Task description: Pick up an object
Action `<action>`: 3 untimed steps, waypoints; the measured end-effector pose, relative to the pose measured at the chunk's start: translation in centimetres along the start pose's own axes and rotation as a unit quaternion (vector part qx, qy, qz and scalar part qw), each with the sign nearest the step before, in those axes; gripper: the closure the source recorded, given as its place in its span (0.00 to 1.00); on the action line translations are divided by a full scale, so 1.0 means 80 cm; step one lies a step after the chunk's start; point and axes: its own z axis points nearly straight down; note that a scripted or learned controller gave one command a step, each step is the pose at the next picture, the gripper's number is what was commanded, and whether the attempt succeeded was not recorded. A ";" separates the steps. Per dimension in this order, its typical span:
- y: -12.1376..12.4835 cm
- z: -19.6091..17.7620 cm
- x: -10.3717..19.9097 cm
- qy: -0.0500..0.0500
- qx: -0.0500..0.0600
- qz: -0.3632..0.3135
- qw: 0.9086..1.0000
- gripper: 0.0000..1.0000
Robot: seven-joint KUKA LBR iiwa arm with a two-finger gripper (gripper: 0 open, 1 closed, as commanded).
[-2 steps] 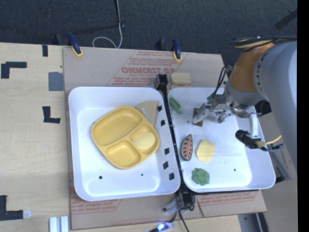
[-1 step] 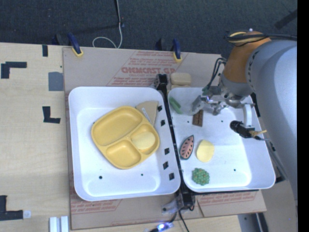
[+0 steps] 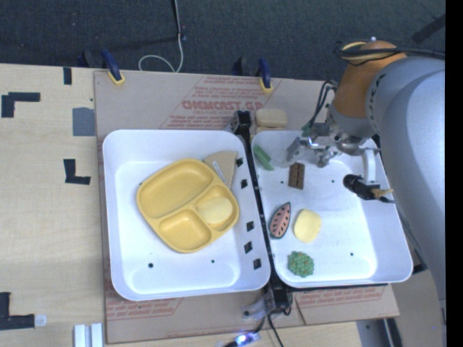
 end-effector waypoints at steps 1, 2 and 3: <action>-0.034 -0.001 0.021 0.000 0.000 0.001 1.000 0.00; -0.032 -0.015 0.022 0.001 -0.001 0.000 1.000 1.00; -0.062 -0.132 0.119 0.002 -0.002 -0.003 1.000 1.00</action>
